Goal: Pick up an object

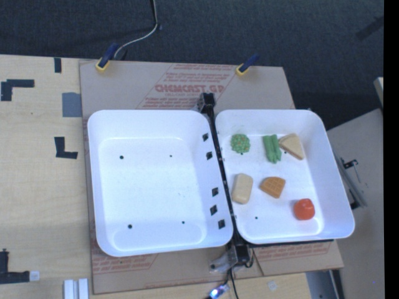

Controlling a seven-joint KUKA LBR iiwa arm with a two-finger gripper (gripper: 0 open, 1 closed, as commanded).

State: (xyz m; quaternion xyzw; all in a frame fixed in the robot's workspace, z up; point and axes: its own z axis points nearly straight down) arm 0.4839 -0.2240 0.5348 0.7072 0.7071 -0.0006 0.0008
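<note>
The right bin [324, 143] holds several small toy foods. A green broccoli head [240, 144] lies near its left wall. A green bean pod [271, 148] sits beside a tan wedge [292, 146] toward the back. A pale bread roll [242, 188] and an orange-brown piece [273, 186] lie in the middle. A red tomato [304, 209] rests near the front right corner. The left bin [100, 167] stands beside it, sharing a dark divider.
Both bins sit on a brown cardboard sheet [181, 89] clamped at the back by two yellow-and-blue clips [106, 59]. A cable [146, 30] runs up from the left clip. Wooden bench top spreads to the left.
</note>
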